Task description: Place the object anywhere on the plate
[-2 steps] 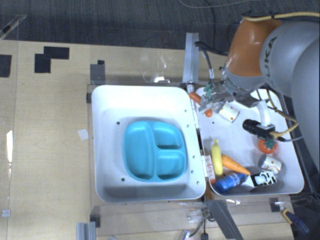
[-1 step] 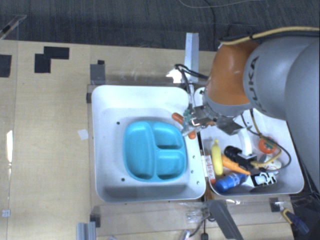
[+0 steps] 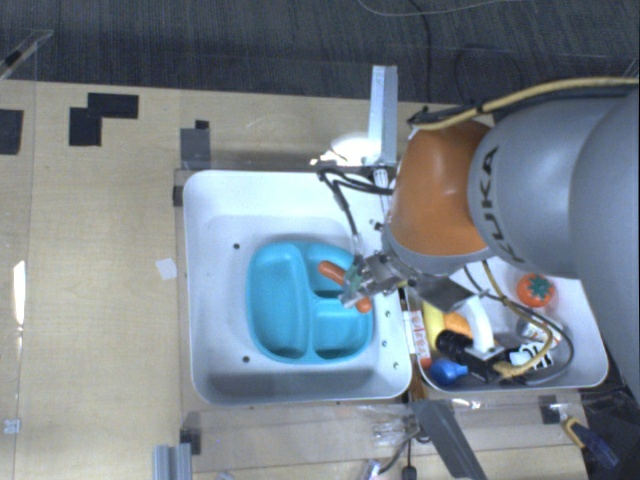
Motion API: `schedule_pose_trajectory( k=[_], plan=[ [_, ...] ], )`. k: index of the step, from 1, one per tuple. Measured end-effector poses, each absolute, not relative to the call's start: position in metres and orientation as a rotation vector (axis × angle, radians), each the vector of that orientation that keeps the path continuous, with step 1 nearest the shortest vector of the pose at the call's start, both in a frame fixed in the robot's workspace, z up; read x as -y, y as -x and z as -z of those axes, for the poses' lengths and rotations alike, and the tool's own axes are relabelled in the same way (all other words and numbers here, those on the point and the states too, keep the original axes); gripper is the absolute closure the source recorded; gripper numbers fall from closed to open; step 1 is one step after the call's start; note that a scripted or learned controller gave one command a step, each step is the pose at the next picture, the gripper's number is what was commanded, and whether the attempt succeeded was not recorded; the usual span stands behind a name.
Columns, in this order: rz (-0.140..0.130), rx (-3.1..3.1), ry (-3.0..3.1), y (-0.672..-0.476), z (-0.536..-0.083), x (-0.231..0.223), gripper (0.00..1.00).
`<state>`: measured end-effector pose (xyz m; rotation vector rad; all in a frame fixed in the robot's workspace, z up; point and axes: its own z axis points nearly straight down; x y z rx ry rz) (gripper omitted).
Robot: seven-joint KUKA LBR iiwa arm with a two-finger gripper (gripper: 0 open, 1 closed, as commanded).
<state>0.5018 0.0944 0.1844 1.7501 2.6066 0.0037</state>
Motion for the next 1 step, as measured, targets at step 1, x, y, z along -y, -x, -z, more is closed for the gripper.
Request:
schedule_pose_trajectory(
  k=[1],
  plan=[
    [-0.004, -2.606, -1.751, -0.5018, -0.1845, -0.0941, 0.00]
  ],
)
